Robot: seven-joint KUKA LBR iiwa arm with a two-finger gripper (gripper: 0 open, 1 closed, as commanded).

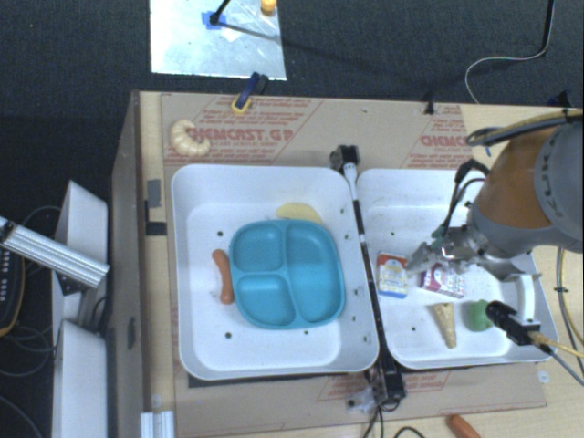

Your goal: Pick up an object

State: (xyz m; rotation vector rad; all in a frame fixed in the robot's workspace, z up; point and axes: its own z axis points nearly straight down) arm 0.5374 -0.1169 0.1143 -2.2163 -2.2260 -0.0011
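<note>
Arm: I saw it reaching from the right, gripper (444, 255) low over the right bin (401, 194).
Fingers: I couldn't tell.
Right bin items: four.

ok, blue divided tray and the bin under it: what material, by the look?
Blue divided tray: looks like moulded plastic, smooth semi-matte; uniform colour, rounded compartment ridges, soft sheen. Left bin: probably thin formed white plastic, matte; rounded corners, raised rim, small dark holes in the floor. Neither can be confirmed from one view.
</note>
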